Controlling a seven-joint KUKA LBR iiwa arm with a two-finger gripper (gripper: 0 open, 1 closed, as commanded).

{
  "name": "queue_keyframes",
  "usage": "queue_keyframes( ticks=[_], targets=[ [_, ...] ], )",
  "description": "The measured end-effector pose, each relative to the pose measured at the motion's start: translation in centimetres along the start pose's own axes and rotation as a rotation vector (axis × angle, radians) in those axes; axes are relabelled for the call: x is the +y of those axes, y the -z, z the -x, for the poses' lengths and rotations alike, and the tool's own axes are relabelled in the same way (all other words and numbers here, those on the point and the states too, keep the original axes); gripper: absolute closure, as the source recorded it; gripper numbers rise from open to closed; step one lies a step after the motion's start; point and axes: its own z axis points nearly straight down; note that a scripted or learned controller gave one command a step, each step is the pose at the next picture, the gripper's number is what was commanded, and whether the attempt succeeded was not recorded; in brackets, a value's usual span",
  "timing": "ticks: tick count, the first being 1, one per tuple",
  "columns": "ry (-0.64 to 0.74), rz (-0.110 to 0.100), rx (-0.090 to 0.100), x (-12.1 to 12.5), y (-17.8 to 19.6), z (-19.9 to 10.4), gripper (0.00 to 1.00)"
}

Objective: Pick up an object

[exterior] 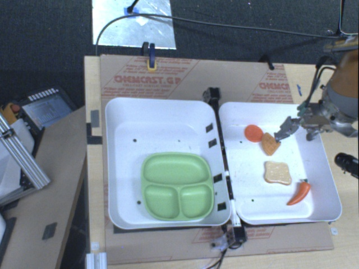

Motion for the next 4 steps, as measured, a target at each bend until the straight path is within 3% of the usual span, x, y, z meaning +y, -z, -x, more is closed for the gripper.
queue_keyframes(
  ticks=[1, 3, 4],
  targets=[
    [0.002, 0.011, -0.002, 0.2, 0.6, 0.0, 0.0],
    [0.0, 0.007, -0.001, 1.2, -9.1, 0.6, 0.0],
    [0.0, 0.007, -0.001, 0.2, -14.1, 0.5, 0.0]
  ],
)
